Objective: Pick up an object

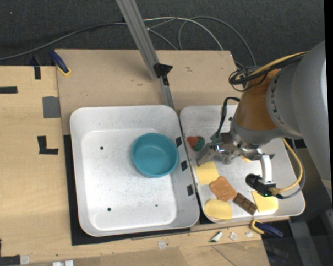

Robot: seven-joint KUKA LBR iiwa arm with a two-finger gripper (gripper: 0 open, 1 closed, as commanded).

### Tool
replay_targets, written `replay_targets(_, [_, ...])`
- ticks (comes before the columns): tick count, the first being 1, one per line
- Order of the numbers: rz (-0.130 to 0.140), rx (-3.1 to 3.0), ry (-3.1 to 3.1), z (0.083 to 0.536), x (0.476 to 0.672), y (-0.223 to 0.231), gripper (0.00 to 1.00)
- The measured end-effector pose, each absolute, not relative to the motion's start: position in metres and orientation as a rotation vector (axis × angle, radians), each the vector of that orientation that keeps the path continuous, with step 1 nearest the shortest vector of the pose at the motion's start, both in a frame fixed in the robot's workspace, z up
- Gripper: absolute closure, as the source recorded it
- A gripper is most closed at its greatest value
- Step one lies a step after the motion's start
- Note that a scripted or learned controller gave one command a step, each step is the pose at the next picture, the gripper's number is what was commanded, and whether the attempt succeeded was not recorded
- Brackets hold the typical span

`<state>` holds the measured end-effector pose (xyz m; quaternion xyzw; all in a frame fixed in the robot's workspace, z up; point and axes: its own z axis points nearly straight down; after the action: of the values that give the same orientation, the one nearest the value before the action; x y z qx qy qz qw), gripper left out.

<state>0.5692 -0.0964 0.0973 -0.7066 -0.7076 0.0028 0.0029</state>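
My gripper [215, 148] hangs low over the right bin [288, 207], just right of a small red and green object [196, 141] and just above a pale yellow block [207, 172]. I see nothing held in it. Below the block lie an orange-brown lump [223, 189], a yellow oval piece [218, 209], a dark brown bar [245, 203] and a yellow wedge [266, 203]. A blue bowl [153, 154] sits upright in the left bin [104, 215].
The grey arm with its orange band [256, 112] covers the right bin's upper right part. A black and white part [261, 178] with cables hangs beside the wrist. A slanted metal pole [143, 37] stands behind the bins.
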Motion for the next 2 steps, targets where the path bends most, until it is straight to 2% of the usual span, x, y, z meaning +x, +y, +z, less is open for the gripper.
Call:
replay_targets(1, [0.004,-2.215,-2.222,0.111,0.57,-0.096,1.0])
replay_targets(2, [-0.003,-2.221,-2.225,0.163,0.581,-0.091,1.0])
